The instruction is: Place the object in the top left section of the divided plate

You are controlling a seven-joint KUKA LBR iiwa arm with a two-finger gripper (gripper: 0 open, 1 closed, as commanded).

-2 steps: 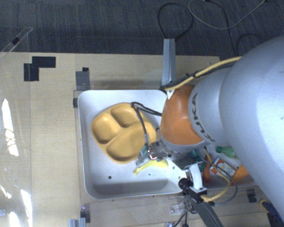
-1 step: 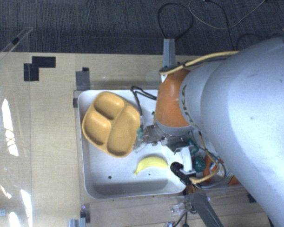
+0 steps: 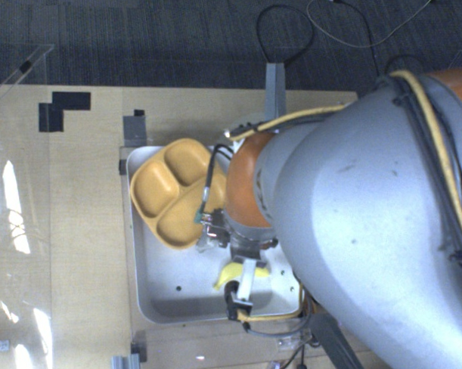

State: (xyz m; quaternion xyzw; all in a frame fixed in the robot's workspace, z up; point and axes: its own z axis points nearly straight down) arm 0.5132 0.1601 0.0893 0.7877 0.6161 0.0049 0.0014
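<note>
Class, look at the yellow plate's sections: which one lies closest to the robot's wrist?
The lower section of the divided plate, next to the orange band. The other visible sections lie further up and left.

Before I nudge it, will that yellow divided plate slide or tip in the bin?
The yellow divided plate looks like thin moulded plastic, so probably light and apt to slide on the smooth white bin. It seems to ride up on the bin's corner, so a push on its rim might rock it.
</note>
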